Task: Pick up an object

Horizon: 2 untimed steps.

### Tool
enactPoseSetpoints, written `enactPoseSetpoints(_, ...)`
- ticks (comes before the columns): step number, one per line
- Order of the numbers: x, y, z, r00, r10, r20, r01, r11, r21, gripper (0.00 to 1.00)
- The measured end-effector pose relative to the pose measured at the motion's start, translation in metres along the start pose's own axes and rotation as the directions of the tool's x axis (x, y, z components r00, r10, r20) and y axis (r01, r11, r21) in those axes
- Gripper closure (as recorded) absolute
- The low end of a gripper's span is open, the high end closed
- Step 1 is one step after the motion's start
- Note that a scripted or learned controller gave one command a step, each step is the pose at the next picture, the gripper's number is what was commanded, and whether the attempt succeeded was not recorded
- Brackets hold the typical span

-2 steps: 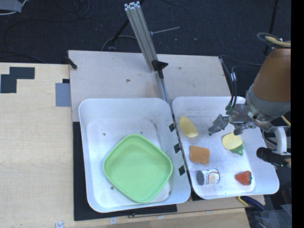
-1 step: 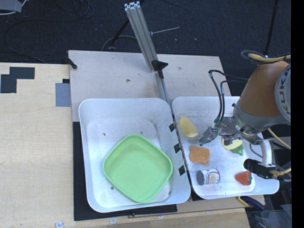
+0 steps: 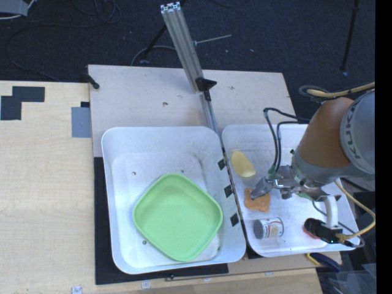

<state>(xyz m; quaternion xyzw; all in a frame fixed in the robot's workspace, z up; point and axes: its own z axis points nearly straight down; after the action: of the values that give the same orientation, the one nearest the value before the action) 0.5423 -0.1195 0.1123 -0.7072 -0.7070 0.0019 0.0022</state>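
Observation:
In the right bin (image 3: 288, 245) lie a pale yellow rounded piece (image 3: 242, 164), a flat orange piece (image 3: 258, 202) and a small grey-and-white can (image 3: 268, 228) on its side. My gripper (image 3: 263, 189) reaches in from the right and hangs low over the orange piece's upper edge, just below the yellow piece. I cannot see whether it touches the orange piece. The can lies apart from it, nearer the front wall.
The left bin (image 3: 116, 158) holds a large green square plate (image 3: 177, 216). A slanted aluminium rail (image 3: 187, 41) runs down to the divide between the bins. The arm's orange band (image 3: 327, 139) hangs over the right bin's right side.

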Motion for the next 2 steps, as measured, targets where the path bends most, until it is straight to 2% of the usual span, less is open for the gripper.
enactPoseSetpoints(1, 0.0, 0.001, 0.02, 1.0, -0.001, 0.001, 0.001, 1.0, -0.007, 0.0)
enactPoseSetpoints(2, -0.001, 0.001, 0.009, 1.0, 0.001, 0.002, -0.001, 1.0, -0.01, 1.0)
